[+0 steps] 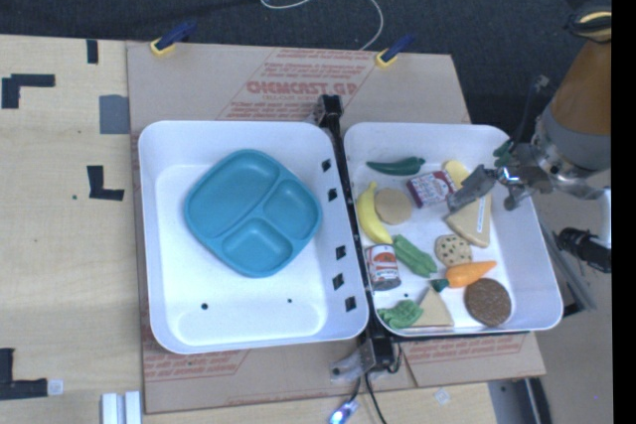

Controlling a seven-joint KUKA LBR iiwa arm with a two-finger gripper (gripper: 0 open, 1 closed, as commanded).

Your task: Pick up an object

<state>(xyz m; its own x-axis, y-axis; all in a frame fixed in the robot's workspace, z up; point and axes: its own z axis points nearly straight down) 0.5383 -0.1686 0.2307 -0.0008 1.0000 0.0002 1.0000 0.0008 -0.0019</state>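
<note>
Several toy foods fill the right bin [527,313]: a banana [373,215] at nine o'clock, a green pepper [396,166] at eleven, a carrot [467,274] and a brown cookie [488,302] toward five, a small can [384,265] at seven; the gripper [475,188] hangs over the bin's two o'clock area, above a cheese wedge [473,221]; whether its fingers are spread or pressed together I cannot tell; the left bin [169,313] holds a blue plate [252,212].

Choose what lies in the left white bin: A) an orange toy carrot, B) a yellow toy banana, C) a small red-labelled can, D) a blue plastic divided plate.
D: the blue plastic divided plate rests in the left white bin; the other items lie in the right bin.
</note>
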